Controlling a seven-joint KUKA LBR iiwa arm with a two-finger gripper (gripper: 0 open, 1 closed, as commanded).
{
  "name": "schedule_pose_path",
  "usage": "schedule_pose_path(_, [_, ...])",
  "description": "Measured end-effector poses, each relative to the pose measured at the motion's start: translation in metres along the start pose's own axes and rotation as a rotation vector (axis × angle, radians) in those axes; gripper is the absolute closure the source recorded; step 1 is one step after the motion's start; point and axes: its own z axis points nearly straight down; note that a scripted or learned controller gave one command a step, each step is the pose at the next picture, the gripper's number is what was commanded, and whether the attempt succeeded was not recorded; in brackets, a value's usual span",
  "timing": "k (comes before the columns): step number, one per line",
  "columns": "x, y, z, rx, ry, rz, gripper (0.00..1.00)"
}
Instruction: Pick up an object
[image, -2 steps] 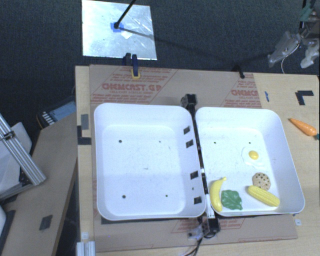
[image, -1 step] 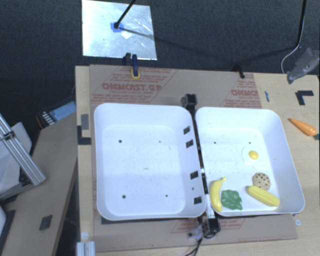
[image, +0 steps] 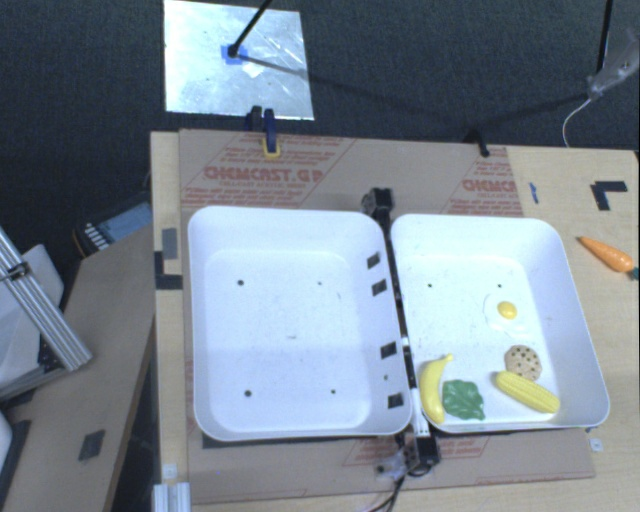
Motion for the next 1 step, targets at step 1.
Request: schedule_pose_path(1, [-0.0552,-0.0610,-0.0010,0.006,0.002,0.005,0.00])
